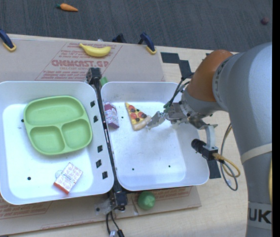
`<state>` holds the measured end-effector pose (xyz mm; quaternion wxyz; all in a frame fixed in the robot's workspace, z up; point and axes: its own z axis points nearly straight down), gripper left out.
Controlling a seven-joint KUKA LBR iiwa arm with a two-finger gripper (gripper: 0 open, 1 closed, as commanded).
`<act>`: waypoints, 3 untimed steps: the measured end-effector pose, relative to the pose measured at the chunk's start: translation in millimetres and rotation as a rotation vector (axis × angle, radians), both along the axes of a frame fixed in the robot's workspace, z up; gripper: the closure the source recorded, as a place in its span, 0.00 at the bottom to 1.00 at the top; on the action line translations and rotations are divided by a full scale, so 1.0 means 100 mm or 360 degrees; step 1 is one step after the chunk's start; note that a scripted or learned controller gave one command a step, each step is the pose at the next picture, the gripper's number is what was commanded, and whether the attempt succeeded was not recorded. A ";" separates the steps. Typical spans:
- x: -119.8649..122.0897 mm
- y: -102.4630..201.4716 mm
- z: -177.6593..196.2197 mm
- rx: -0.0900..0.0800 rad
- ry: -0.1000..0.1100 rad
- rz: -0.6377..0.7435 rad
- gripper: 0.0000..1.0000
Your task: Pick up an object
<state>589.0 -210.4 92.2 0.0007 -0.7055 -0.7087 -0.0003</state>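
Observation:
A toy pizza slice lies in the upper part of the right bin. Close to that bin's left wall sits a small purple packet. My gripper hangs low in the right bin, just right of the pizza slice, with its tips nearly touching the crust end. The left bin holds a green divided plate and a small red and white packet.
A toy banana lies on the cardboard behind the bins. A green ball rests in front of the right bin. A toy carrot lies on the floor beyond. A black divider strip runs between the bins. Cables hang off the wrist at right.

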 end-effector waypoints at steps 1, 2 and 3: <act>-1.01 -0.01 -0.01 -0.0002 0.0006 0.0003 0.00; -0.12 0.62 0.00 -0.0001 0.0003 0.0007 0.00; -0.12 0.61 0.10 -0.0001 0.0005 0.0010 1.00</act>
